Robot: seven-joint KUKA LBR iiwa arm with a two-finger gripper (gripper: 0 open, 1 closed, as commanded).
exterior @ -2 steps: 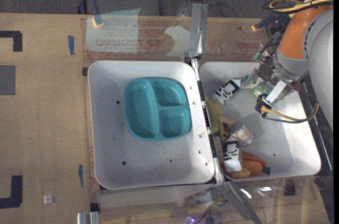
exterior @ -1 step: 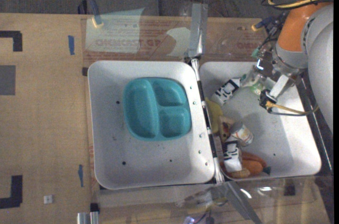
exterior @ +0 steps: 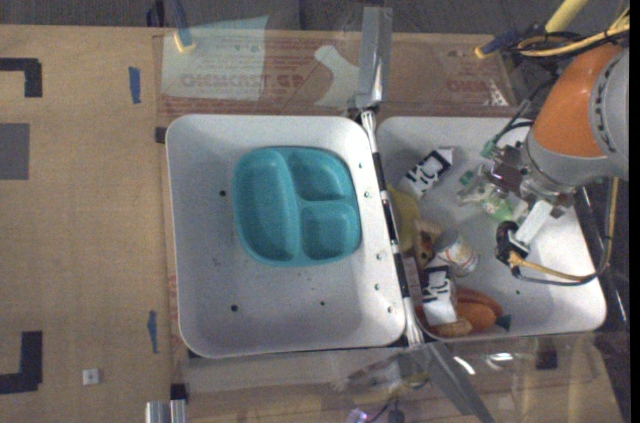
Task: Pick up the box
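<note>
Overhead view of the bench (exterior: 80, 211) with two white bins. The left bin (exterior: 200, 301) carries a teal divided plate (exterior: 297, 204); the right bin (exterior: 575, 301) holds the clutter. Two small white boxes with black printing are candidates for the task: one box (exterior: 428, 173) lies tilted near the bin's upper left, another box (exterior: 438, 291) stands by the lower left wall, just beside an orange item (exterior: 475, 309) and near a small white cup (exterior: 458, 257); a yellow object (exterior: 405, 209) lies along the divider. The arm (exterior: 580, 126), grey with an orange band, hangs over the bin's right half, its gripper (exterior: 515, 211) low above the floor, well apart from both boxes; whether the gripper is apart or together cannot be told. To do the step well, it should probably travel left, centre over the upper box, which has more free space round it, and align across its narrow side before descending. The boxes' black marks are too small to read; the pale lettering on the cardboard (exterior: 240, 76) behind the bins is also unreadable.
</note>
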